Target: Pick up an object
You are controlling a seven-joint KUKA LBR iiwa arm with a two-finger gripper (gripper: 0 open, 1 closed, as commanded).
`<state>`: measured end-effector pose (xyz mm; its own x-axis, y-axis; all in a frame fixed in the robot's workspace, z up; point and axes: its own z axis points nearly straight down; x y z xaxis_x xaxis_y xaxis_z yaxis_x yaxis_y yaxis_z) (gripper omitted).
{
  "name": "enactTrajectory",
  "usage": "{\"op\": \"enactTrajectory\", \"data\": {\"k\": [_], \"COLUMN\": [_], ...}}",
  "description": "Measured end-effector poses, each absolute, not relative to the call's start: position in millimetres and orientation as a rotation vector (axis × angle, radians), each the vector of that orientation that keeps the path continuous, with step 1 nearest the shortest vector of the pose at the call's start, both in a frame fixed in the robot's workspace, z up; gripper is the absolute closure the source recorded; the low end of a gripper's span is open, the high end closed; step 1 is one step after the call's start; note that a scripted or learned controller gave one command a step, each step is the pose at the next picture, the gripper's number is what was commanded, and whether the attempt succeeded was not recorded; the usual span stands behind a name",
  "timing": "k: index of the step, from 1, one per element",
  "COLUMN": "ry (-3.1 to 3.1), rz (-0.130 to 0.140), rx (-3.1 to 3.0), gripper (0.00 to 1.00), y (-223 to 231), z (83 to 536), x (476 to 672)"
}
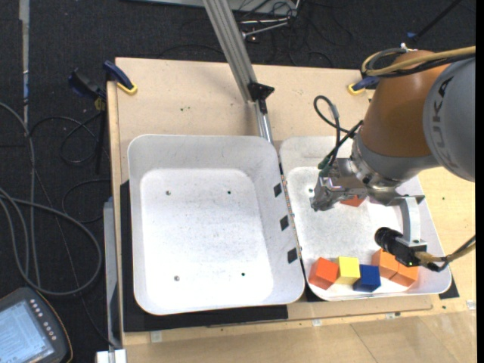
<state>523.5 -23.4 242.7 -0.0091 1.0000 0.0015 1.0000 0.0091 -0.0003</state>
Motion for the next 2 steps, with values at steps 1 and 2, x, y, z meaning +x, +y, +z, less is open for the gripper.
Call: {"op": "enactTrajectory", "data": {"k": [1,2], "ry": [-2.231,-2.228], "rz": [-0.003,0.003], "rx": [-2.211,-2.210], "gripper": [1.00,1.00], "y": [30.0,79.5], "z": [242.8,228.6], "x": [539.0,535.4]}}
